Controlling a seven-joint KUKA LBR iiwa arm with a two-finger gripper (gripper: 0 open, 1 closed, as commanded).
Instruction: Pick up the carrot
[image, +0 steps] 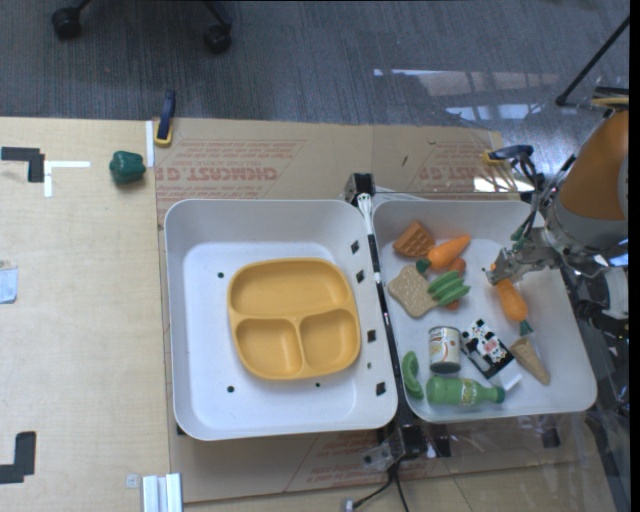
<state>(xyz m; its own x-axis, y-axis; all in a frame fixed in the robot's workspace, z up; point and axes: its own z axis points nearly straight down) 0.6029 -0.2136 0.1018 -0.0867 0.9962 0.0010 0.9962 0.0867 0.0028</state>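
Two carrots lie in the right bin (570, 390). One carrot (513, 301) is short and orange with a green tip. It lies slanted near the bin's right side. My gripper (502, 272) sits directly over this carrot's upper end and hides part of it. I cannot see whether the carrot is between the gripper's tips. The other carrot (446, 250) is longer, with a green stub. It lies toward the back middle of the bin, apart from the gripper.
The right bin also holds an orange waffle piece (413, 240), a bread slice (408, 291), a green pepper (449, 288), a can (443, 347), a black-and-white carton (486, 347), a cone (530, 360) and a green bottle (462, 392). A yellow divided plate (294, 317) fills the left bin (190, 330).
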